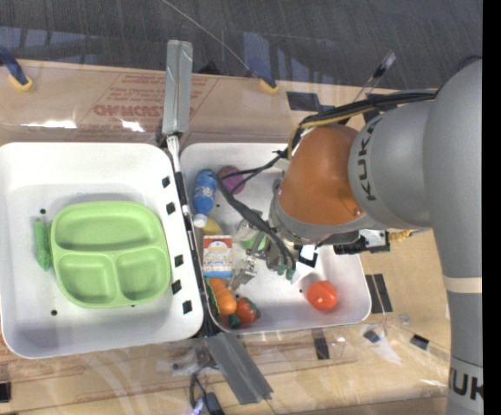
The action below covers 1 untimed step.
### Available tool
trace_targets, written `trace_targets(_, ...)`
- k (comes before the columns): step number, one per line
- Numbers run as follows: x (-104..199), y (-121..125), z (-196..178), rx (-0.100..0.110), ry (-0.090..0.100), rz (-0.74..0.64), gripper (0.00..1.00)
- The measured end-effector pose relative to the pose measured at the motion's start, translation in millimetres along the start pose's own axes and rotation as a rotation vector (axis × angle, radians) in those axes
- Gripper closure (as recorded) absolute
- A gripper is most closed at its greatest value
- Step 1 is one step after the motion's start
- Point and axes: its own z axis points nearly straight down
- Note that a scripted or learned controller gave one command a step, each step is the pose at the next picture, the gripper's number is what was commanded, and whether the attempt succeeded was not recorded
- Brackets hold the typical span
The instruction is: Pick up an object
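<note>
My pincer [263,258] hangs low inside the right-hand shallow white bin [354,305], reaching in under my orange wrist band [319,180]. I cannot tell whether it is released or clenched; its tip is a blur of metal and cable, and nothing is plainly gripped there.

The things to pick crowd the bin's left wall. A blue plastic bottle with a white cap [204,188] lies near the far-left corner, with a dark purple rounded piece [230,177] just beside it. Below the bottle is a small white carton with a printed label [217,256], just left of my pincer. Nearer the front rim, an orange carrot-shaped toy [224,299] and a small red toy [246,311] lie packed into the front-left corner. A round red tomato-like ball [322,295] lies apart, right of my pincer, with bare white floor around it and open room toward the right rim.

The left-hand white bin [8,232] holds a light green three-compartment plastic tray [109,252], with a green stick-like piece [41,242] against its left edge. Both bins stand on the wooden surface [388,318].
</note>
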Motion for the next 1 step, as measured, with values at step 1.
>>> trace_targets(1,-11.3,2.2,1.3,0.002,0.004,0.219,0.00)
